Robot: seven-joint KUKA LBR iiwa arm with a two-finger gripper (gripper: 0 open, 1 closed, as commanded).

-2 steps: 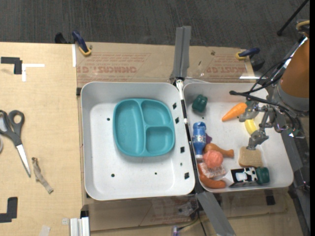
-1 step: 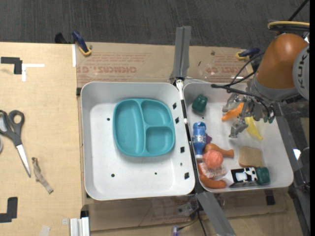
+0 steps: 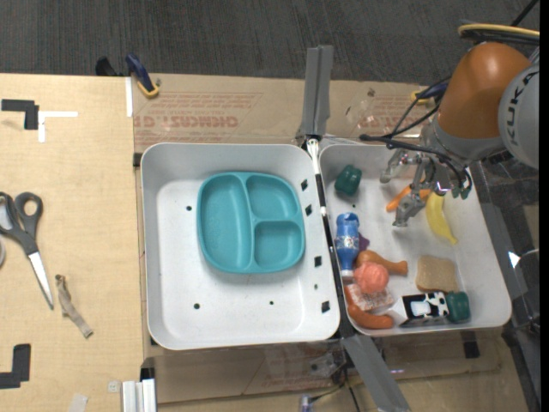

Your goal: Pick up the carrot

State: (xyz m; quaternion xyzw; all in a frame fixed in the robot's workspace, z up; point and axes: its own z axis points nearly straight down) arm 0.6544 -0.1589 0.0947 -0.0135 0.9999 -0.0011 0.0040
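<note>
The carrot is a small orange piece in the upper part of the right bin. My gripper reaches in from the right under the orange-banded wrist and points down over it. Its grey fingers are shut on the carrot, whose orange tip sticks out to the left. I cannot tell whether the carrot touches the bin floor.
A yellow banana lies just right of the gripper. A green cup, a blue bottle, a pink ball, a bread slice and a sausage share the right bin. The left bin holds a teal divided plate.
</note>
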